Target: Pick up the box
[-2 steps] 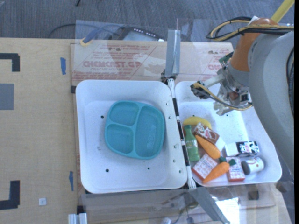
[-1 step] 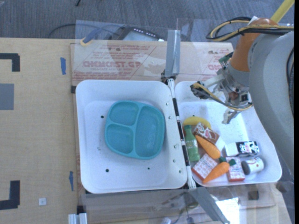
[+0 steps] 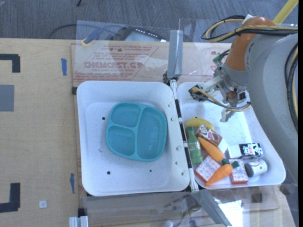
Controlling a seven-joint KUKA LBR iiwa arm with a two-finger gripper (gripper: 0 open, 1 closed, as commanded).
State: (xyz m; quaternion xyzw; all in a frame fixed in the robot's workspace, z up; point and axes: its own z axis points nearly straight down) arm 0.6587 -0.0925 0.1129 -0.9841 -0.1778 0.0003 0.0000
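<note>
On a tan bench (image 3: 38, 150) over grey carpet (image 3: 38, 4), two white bins (image 3: 90, 174), tool (image 3: 226, 109) state unclear

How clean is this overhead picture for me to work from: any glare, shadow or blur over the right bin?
Camera view: even, soft lighting; the right bin and its small items are a bit soft but readable. Mild glare on the clear sheet behind the bins. The arm looms large and slightly blurred, covering the bin's far right corner. The gripper is small and cluttered by cables, hard to read.
</note>
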